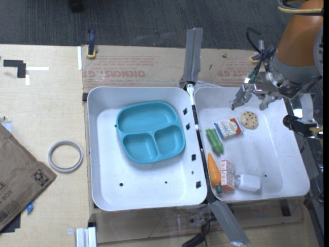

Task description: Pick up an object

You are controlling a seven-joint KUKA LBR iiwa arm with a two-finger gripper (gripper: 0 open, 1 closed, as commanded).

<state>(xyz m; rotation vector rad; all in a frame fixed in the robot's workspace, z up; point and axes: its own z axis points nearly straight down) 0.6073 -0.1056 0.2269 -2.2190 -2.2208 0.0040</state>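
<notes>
We are inspecting a cardboard-topped bench (133,66) bearing two white bins. The gripper (252,98) is hovering with fingers spread wide and holding nothing, just above the right bin's (272,153) far end, placed for a descent. The cookie (249,119), the nearest candidate, is lying just beneath it.

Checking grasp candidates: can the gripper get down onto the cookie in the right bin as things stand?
Probably yes. The gripper hangs open over the right bin, just above the cookie in the view. The cookie lies flat by itself, with a small gap to the snack packet, and nothing on top.
</notes>
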